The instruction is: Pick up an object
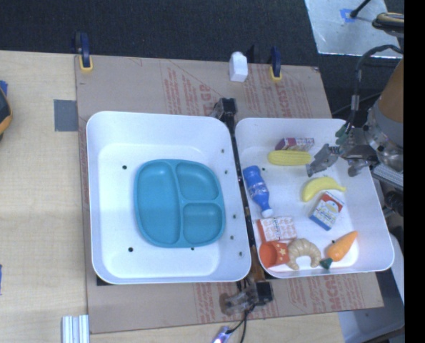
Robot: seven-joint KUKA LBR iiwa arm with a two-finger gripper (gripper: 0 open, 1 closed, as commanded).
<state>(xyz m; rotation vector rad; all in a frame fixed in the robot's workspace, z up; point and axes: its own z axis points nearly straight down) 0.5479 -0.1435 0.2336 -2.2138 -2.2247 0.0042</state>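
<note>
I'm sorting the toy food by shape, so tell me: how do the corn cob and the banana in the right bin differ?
The corn cob lies straight and level across the bin, while the banana is curved, arching upward. The corn cob sits nearer the bin's far edge, beside a small red-labelled packet; the banana lies closer to the middle, just above a carton. The corn cob's surface looks ridged, the banana's smooth. Both are yellow and lie near the gripper.

1. Wooden bench [33, 213] carried a brown cardboard sheet [162, 84].
2. Two white bins sat side by side on the cardboard: left bin [101, 191], right bin [373, 213].
3. Blue-yellow clamps [83, 52] pinned the far edge.
4. Grey tape patch [65, 114] stuck on the bench, left.
</note>
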